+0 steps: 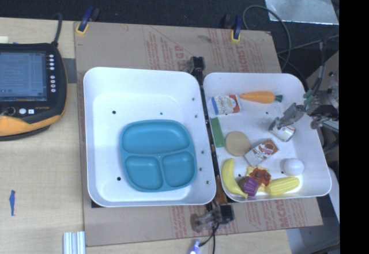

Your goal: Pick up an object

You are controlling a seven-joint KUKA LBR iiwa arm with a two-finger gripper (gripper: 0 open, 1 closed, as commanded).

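1. Left bin (98, 132) on the desk (40, 189) held a blue three-compartment plate (157, 155).
2. Right bin (314, 146) held a carrot (258, 97), a small carton (226, 104), a green strip (217, 132), a tan disc (237, 143), a snack packet (261, 152), a white egg (292, 166), a banana (229, 178), a corn cob (282, 185) and a purple piece (251, 186).
3. The hand (285, 126) entered from the right, low over the right bin near its right side, above the egg; whether its fingers stood wide or narrow could not be told.

left bin (98, 132): roomy around the blue tray (157, 154) | right bin (311, 149): toys packed near edge, far-right corner open
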